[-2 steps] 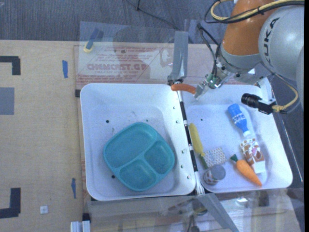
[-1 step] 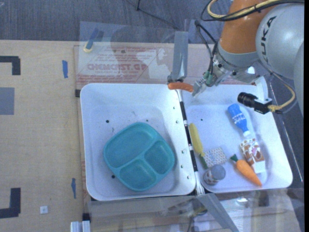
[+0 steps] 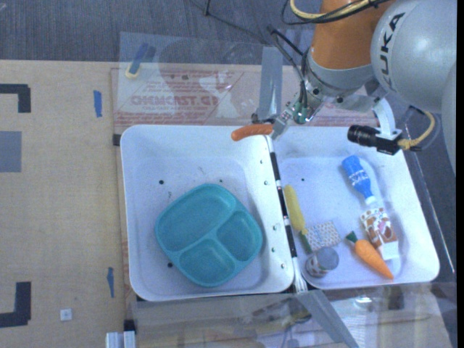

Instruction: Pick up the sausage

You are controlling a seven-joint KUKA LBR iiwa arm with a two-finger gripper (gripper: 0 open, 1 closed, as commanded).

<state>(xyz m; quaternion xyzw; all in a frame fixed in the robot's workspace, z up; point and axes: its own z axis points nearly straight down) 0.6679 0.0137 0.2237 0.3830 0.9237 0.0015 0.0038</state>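
Gripper (image 3: 278, 125) of mine pinches the sausage (image 3: 251, 132) by its right end, over the left bin's (image 3: 145, 151) far rim (teal tray (image 3: 209, 234) inside).

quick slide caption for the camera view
Gripper holds the sausage above the left bin's back rim.

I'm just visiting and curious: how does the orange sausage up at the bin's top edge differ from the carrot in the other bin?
The sausage is thin, even in width and plain orange; the carrot is fatter, tapers to a point and has a green top. The sausage lies level across the left bin's top rim, right at the gripper; the carrot lies slanted on the right bin's floor, far from it. Both are orange and elongated.
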